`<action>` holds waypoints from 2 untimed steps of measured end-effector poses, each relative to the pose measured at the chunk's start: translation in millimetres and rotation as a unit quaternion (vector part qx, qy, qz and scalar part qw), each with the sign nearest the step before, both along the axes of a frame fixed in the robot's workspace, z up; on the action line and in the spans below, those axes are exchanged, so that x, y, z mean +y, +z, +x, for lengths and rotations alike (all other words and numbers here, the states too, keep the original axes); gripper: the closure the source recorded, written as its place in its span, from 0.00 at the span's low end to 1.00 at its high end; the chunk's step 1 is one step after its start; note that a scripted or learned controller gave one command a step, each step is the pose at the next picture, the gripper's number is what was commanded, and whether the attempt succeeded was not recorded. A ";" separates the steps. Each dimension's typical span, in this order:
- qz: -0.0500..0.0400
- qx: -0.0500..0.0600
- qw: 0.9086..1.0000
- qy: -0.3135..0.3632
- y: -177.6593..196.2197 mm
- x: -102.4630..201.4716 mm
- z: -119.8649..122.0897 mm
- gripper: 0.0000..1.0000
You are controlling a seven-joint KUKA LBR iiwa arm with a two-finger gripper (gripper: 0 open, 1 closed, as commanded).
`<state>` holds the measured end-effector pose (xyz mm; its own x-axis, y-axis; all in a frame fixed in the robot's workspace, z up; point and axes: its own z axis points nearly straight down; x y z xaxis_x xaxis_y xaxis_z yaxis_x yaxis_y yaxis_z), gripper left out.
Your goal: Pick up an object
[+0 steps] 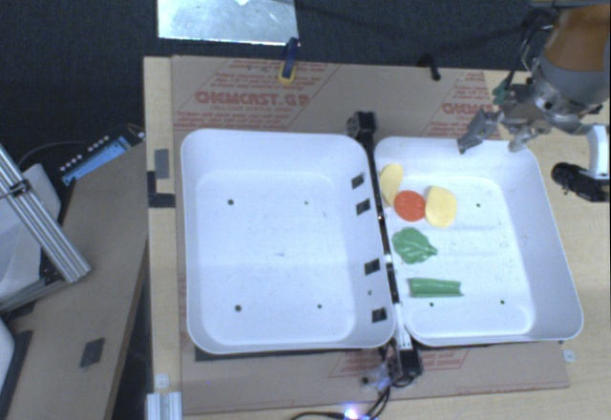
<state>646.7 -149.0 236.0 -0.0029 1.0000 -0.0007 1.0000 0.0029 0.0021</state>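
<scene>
Dark carpet borders a cardboard-topped bench (239, 94) bearing two white bins, the arm poised at the upper right.

Grey with an orange band, the arm (578, 36) reaches in over the far right corner of the right bin (535, 246), its hand (496, 134) hanging above the bin's back rim with fingers spread apart, gripping nothing. Below and left of the hand, well apart from it, lie a pale yellow piece (390, 181), a round orange piece (410, 205) touching a yellow piece (441, 206), a green leafy piece (413, 244) and a green pod (434, 287). Left bin (277, 237) sits alongside.
</scene>
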 end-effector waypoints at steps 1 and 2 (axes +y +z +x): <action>0.000 -0.002 1.000 0.002 11.4 0.2 0.9 1.00; 0.001 -0.001 1.000 0.003 46.2 68.7 -22.6 1.00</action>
